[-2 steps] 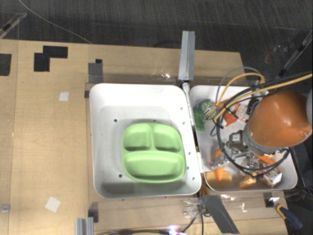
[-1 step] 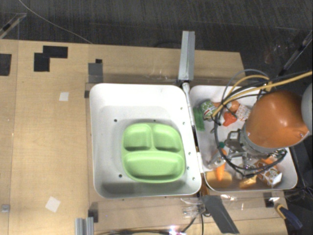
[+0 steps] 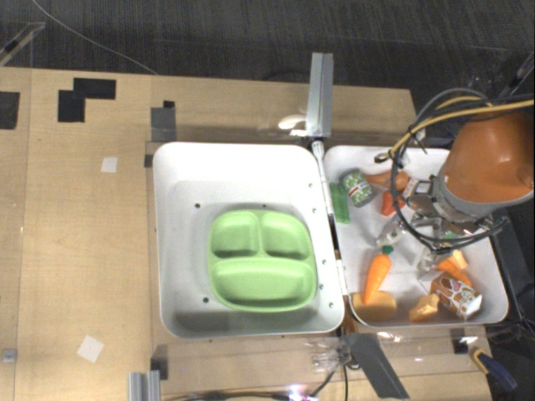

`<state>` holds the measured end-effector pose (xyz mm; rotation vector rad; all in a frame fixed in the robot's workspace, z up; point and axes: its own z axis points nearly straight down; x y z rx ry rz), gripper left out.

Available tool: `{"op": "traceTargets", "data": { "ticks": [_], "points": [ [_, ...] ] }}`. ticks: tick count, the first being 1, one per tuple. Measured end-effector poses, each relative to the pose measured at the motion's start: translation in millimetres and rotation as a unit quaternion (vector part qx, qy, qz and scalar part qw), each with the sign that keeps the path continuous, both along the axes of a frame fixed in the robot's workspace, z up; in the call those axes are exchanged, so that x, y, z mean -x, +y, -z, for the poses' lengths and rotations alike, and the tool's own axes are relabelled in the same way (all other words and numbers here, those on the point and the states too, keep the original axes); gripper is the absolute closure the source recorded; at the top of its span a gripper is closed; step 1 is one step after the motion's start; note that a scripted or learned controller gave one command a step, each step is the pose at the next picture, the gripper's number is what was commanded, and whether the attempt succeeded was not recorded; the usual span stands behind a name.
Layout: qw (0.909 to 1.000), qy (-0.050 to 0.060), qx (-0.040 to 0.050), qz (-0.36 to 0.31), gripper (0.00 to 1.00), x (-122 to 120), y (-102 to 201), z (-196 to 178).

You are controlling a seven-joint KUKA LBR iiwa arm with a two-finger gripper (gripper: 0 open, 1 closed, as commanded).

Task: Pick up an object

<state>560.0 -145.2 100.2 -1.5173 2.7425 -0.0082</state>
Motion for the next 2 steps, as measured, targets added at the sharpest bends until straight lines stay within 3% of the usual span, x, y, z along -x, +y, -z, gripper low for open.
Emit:
{"op": "traceTargets", "data": {
  "ticks": [1, 2],
  "points": [
    [1.0000, -0.006, 0.0005, -0.004, 0.00, 51, 20, 8],
    [0.9995, -0.009, 0.0015, -0.029, 0.00, 65, 43, 8]
  ]
}}
